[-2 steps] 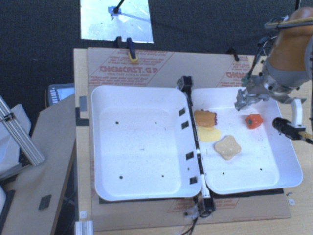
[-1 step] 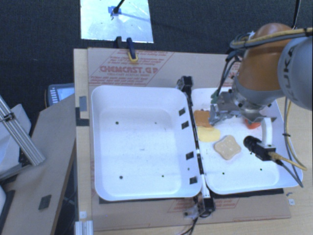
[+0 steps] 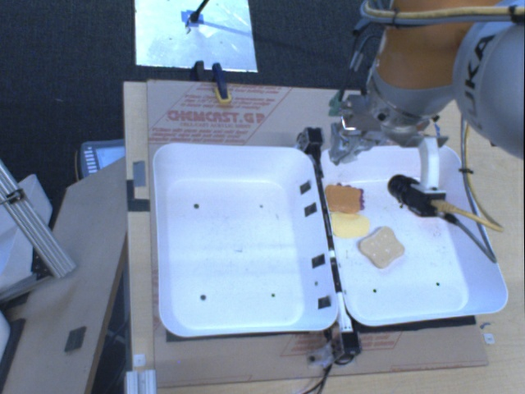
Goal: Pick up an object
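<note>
**Grey arm poised over right bin**

Grey metal tool [image 3: 349,144] hangs at the right white plastic bin's [image 3: 459,290] eleven o'clock corner; its state cannot be told. Tan toast-shaped toy [image 3: 381,247] lies centrally, at five o'clock from it. Best descend centred and square.

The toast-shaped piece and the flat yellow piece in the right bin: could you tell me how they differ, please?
The toast-shaped piece is tan with a browner edge and looks thick; the flat yellow piece is pale yellow and thin. The toast-shaped piece lies nearer the camera, farther out into the right bin; the flat yellow piece lies closer to the divider, just below an orange and purple item. Both lie flat on the bin floor, apart from the gripper.
</note>
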`<state>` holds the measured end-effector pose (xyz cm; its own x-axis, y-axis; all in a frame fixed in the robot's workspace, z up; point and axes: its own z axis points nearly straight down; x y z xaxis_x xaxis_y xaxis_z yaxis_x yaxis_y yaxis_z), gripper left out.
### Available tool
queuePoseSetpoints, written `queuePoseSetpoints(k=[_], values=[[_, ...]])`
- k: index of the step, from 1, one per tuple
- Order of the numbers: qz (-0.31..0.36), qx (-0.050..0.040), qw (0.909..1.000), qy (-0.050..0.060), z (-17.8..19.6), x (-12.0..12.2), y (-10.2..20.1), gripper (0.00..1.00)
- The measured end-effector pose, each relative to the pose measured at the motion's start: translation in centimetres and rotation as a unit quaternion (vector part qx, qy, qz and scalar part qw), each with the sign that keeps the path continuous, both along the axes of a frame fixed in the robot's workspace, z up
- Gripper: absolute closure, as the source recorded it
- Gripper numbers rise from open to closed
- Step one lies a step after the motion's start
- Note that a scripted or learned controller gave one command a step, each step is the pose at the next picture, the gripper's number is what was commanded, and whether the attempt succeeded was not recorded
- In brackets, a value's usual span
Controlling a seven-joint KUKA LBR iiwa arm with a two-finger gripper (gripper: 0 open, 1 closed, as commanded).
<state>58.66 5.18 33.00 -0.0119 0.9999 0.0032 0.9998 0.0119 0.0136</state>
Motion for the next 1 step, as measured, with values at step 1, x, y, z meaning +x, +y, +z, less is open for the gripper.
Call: queuePoseSetpoints(k=[1], values=[[-0.002,-0.0007,1.0,0.006,0.35,-3.77,4.51,1.0]])
